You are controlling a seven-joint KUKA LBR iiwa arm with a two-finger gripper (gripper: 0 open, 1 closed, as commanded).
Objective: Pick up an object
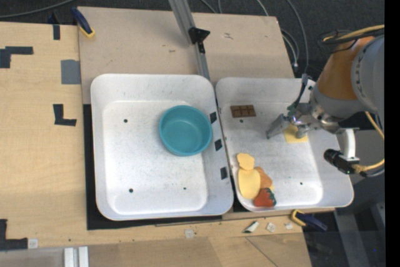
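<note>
The gripper (pixel 289 129) sits low in the right bin (pixel 312 197), its fingers (pixel 275 128) spread open beside a small yellow block (pixel 297 136), apparently lined up to grasp it. The chocolate bar (pixel 243 111) lies left of the gripper, untouched.

Bowl (pixel 184 129) in left bin (pixel 112 141)

The round teal bowl (pixel 184 129) looks like smooth, slightly glossy plastic. Both shallow white bins (pixel 112 134) appear matt plastic, finely speckled. The pale bench top (pixel 37 153) seems bare wood, perhaps plywood; grain is unclear.
</note>
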